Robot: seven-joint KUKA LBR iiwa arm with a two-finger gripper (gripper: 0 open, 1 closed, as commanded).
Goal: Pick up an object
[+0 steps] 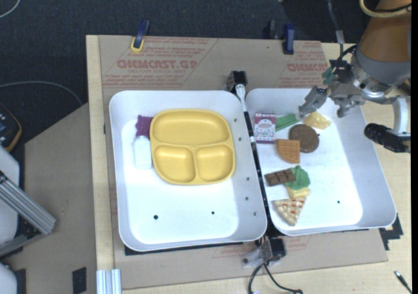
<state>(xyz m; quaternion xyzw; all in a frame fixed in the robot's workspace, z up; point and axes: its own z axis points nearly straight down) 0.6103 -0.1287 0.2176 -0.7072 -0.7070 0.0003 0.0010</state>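
Two shallow white bins are seen side by side on the bench (98,155), and the black divider (251,149) between their inner rims is taken as the landmark. Left of the divider, the left bin (189,227) is occupied by a yellow sectioned plate (192,144), whose right edge is set close to the divider. A white bottle (142,153) and a purple item (143,125) are pressed between the plate and the bin's far left wall. The whole near part of this bin's floor is left open.

Right of the divider, the right bin (356,188) holds a cluster kept close to the divider: a small red and white carton (264,127) just beside it, a green strip (285,122) touching the carton, a brown round cookie (304,138), a waffle piece (288,150), a chocolate bar piece (281,177), a green and yellow piece (299,179) and a pizza slice (289,210). A pale yellow piece (318,120) lies farthest from the divider in the cluster. The half of this bin away from the divider is open floor up to its outer rim.

The gripper (320,100) is positioned at the far edge of the right bin, above the pale yellow piece and the cookie. Whether the fingers are parted or closed cannot be told, and nothing can be made out between them.
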